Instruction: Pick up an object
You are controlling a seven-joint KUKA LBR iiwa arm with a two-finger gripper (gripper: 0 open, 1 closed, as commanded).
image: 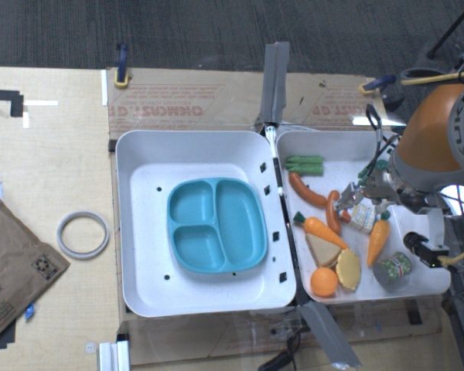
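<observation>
The right bin [417, 284] holds several toy foods: a green bean bundle [304, 163], an orange-red sausage [308, 192], a short red sausage [334, 212], a carrot [325, 231], a bread slice [322, 250], an orange [323, 282], a pale potato [348, 270], a second carrot [377, 242] and a green patterned ball [393, 267]. My gripper [357, 200] hangs low in the middle of this bin, just right of the short red sausage and right above a small whitish item [363, 218]. The wrist partly hides that item.
The left bin [139, 207] holds a teal divided plate [216, 224]. A grey tape roll [83, 233] and a brown cardboard box [11, 269] lie on the bench to the left. A grey divider bar [274, 83] stands between the bins at the back.
</observation>
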